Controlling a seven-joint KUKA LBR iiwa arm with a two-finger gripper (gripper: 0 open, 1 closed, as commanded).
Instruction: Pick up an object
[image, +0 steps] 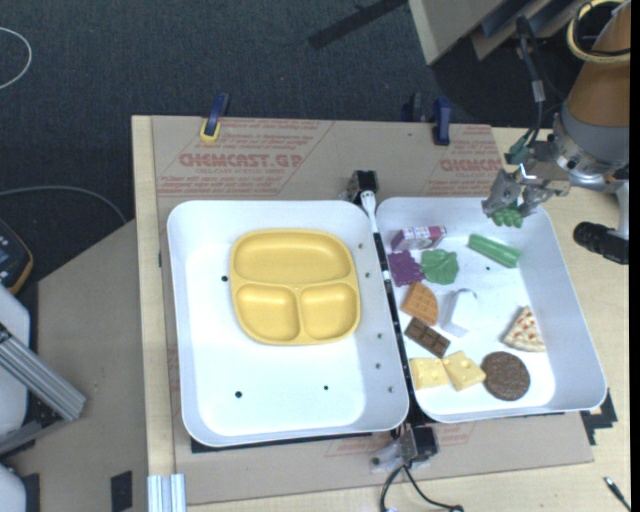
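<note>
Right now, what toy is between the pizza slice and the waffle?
In the camera view, a small white piece lies on the bin floor between the waffle and the pizza slice.

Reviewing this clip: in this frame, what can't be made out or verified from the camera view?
- Gripper: a small green piece sits at its tip, above the right bin; too small and blurred to tell whether it is gripped.
- Arm: cut off by the top and right edges.
- White piece among the toy food: pale on the white bin, shape unclear.
- Pink-labelled item: label too small to read.
</note>
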